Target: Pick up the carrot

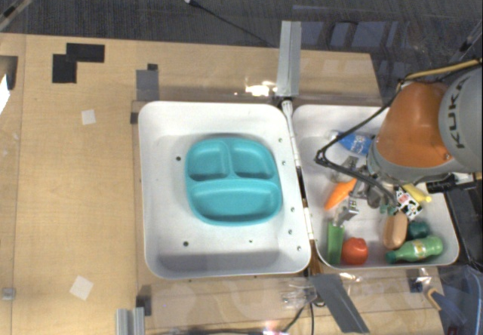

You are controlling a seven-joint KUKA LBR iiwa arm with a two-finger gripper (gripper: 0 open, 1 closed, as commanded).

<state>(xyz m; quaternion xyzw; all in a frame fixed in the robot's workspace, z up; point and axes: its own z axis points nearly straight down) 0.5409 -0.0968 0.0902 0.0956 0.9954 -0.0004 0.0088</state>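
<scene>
The carrot (pixel 339 195) is a small orange piece lying tilted in the left part of the right bin (pixel 317 137). My gripper (pixel 352 206) hangs low over that bin, right against the carrot's right side, at the end of the grey arm with its orange band (pixel 411 130). The arm's body hides part of the bin's middle. Whether the carrot sits inside the gripper is unclear from this angle.
Along the right bin's front lie a green cylinder (pixel 334 239), a red tomato (pixel 355 250), a tan bread roll (pixel 394 231) and a green bottle (pixel 415 251). A blue packet (pixel 355 145) lies behind the gripper. The left bin (pixel 158 198) holds a teal divided plate (pixel 230 179).
</scene>
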